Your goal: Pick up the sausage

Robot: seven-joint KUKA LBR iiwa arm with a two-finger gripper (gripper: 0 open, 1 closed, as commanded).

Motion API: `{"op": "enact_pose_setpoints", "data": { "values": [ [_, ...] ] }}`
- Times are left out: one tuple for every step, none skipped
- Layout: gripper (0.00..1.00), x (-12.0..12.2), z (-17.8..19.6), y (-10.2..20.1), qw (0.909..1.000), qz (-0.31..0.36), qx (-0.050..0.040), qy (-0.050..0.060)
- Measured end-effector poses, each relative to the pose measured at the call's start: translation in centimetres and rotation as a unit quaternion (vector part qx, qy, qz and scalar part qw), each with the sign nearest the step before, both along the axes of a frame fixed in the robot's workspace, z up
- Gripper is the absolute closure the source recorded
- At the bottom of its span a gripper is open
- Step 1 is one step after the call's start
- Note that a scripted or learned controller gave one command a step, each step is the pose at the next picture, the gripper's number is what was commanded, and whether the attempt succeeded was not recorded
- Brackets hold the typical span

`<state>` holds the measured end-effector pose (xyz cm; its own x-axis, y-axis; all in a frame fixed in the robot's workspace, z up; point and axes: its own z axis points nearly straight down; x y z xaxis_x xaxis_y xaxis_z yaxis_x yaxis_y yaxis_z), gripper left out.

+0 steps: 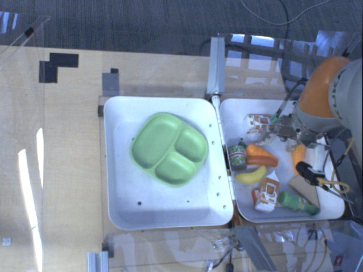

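Over the far half of the right-hand shallow white bin [238,109], the grey arm's tool [282,130] hangs, and whether it is apart or together I cannot tell. For a clean pick it should probably line up across the narrow width of the elongated reddish-orange sausage [262,156] and drop straight down, clear of the yellow plastic banana [250,176] just beside it on the near side. That sausage lies near the tool, toward the bin's left wall and slightly nearer its front edge, right beside the dark green can [236,156].

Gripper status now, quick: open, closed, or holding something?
Gripper: cannot tell whether open or closed; it is low over the right bin.
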<state>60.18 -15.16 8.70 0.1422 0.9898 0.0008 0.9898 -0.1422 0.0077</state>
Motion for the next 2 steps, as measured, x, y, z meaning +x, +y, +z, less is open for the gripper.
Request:
{"op": "enact_pose_setpoints", "data": {
  "values": [
    [0.0, -3.7, 0.2, -1.6, 0.9998, 0.02, 0.0046, -0.001],
    [0.0, -0.4, 2.7, -0.5, 0.9999, -0.014, 0.0004, 0.004]
  ]
}}
